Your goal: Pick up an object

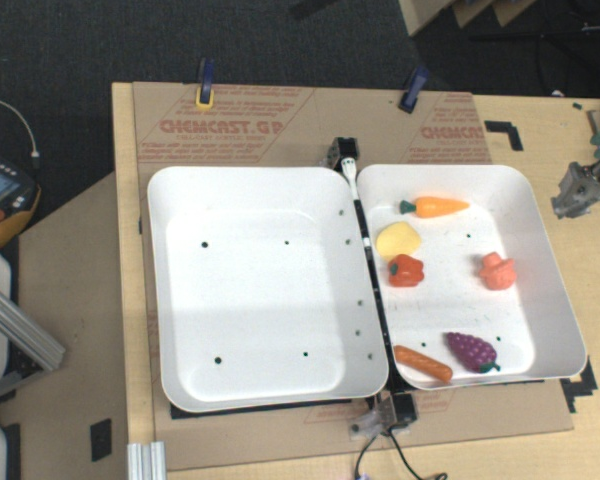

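Observation:
The right bin (pixel 540 223) holds several toy foods. An orange carrot (pixel 436 207) lies at its back, with a yellow fruit (pixel 398 238) and a red pepper (pixel 406 270) just in front of it near the left wall. A pink-red piece (pixel 498 271) sits toward the right side. Purple grapes (pixel 470 350) and an orange-red sausage-shaped piece (pixel 423 364) rest along the front wall. My gripper (pixel 580 189) is a small grey shape at the view's right edge, outside the right bin's far right corner and apart from every object.
The left bin (pixel 250 288) lies beside the right one, joined along a black centre strip (pixel 365 258). Both sit on a cardboard sheet (pixel 280 118) held by clamps (pixel 205 86) at the back edge. A cable runs off the front.

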`<state>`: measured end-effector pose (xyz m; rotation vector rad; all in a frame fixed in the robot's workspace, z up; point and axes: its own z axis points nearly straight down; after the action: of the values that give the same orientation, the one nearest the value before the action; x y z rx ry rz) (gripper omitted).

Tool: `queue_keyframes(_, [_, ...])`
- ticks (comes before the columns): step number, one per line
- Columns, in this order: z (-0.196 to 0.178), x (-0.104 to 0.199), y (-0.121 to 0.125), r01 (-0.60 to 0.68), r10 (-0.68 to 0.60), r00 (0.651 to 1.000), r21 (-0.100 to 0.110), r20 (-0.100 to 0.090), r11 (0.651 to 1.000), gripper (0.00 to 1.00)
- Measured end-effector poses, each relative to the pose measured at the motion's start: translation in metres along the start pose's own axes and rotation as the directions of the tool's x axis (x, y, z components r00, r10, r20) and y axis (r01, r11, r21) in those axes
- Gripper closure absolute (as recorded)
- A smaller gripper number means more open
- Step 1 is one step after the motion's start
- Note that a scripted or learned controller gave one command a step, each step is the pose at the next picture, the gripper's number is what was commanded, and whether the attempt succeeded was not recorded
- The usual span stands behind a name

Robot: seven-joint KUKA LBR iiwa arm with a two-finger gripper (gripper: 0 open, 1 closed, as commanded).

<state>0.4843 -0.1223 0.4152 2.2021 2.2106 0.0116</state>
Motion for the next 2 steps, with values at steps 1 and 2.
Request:
queue_keyframes(1, [0.071,0.061,-0.007,0.002,-0.002,1.000,0.029,-0.013,1.000,1.00])
queue_keyframes(2, [0.018,0.160,-0.004,0.009,-0.009,1.000,0.013,-0.013,1.000,1.00])
